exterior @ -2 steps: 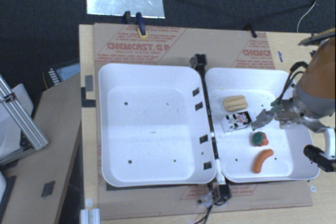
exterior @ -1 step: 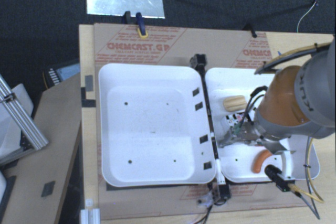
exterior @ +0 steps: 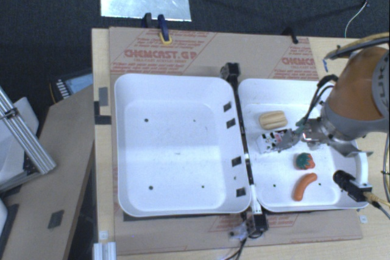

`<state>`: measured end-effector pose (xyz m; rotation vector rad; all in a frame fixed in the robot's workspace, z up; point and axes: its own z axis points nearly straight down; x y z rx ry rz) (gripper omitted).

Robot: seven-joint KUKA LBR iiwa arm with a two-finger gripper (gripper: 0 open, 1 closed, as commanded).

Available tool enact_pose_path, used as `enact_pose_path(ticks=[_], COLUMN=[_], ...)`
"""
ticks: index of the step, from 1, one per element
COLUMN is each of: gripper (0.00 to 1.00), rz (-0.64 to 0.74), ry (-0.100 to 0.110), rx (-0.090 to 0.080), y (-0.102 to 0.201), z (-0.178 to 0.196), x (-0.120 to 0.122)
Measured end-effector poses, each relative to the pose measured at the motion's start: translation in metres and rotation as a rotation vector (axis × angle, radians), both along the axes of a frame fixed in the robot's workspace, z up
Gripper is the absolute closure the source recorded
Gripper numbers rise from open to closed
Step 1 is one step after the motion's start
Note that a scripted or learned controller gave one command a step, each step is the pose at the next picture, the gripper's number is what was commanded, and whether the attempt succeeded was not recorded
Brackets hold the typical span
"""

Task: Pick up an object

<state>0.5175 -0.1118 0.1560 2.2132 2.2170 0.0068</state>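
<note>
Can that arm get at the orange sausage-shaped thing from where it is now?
Probably yes. The sausage lies in the open on the floor of the right bin, with nothing on top of it. The gripper is already over that bin, and the green ball sits clear of the sausage.

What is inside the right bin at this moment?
The right bin holds a tan bread roll, a green and red toy and an orange sausage. The gripper reaches in; anything beneath it is covered.
</note>
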Motion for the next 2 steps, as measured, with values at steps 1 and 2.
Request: enact_pose_path(ticks=[1, 2], gripper=[0.0, 0.0], rz=[0.004, -0.001], ry=[-0.003, 0.013], rx=[-0.001, 0.005], y=[-0.023, 0.003], z=[0.064, 0.054], x=[0.072, -0.007])
